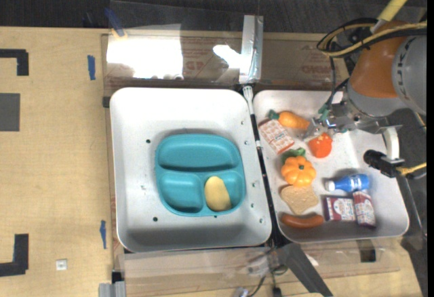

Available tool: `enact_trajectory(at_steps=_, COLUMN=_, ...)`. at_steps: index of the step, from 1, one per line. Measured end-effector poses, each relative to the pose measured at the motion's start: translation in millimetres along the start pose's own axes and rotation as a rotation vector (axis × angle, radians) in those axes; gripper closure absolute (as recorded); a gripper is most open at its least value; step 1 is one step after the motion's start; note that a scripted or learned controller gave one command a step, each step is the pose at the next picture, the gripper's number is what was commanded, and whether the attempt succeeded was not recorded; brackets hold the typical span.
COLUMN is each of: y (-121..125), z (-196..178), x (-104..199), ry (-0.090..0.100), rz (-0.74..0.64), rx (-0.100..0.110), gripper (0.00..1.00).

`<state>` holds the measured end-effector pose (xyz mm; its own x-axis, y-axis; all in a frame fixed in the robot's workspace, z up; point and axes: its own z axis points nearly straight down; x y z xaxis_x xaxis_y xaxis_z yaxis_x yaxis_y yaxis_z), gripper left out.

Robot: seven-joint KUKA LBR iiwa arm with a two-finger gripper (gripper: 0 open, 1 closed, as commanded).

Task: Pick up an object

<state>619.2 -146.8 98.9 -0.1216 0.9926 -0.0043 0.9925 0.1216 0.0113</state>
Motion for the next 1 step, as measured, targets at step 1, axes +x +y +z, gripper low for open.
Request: enact_trajectory(at_steps=1, y=29.0, z=-91.0, x=62.5, ry=0.004, rz=-0.037, rx=0.001, gripper=1.0)
